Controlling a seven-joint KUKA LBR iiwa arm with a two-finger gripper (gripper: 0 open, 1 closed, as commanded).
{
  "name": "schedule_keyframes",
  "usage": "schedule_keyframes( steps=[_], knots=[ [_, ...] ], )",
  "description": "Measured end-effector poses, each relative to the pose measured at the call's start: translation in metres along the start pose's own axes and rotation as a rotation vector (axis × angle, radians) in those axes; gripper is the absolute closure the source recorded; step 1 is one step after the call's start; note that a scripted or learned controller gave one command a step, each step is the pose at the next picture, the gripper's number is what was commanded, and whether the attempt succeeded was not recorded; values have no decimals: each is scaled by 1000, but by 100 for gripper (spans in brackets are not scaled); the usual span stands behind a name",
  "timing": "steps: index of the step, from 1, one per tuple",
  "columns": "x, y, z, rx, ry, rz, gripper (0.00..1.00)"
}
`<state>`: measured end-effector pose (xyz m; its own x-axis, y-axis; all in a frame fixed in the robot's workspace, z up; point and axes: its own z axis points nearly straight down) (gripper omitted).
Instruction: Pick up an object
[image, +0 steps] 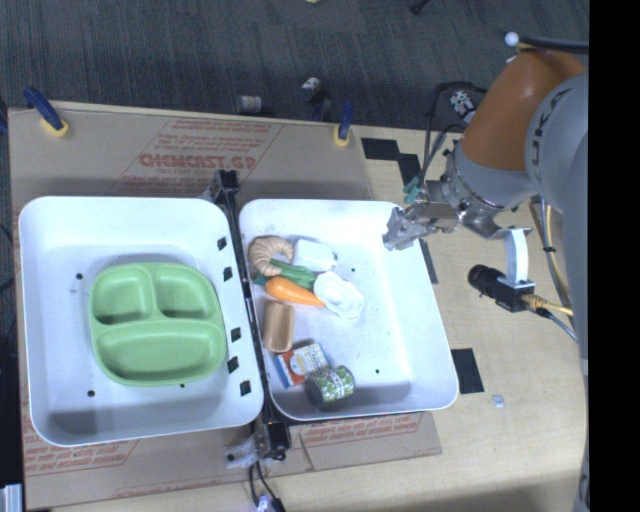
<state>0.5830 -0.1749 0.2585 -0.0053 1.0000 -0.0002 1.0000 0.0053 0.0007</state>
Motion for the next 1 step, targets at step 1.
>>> schedule_keyframes(
  steps=[1],
  knots=[
    [17,48,42,2,0,-1,100]
  ],
)
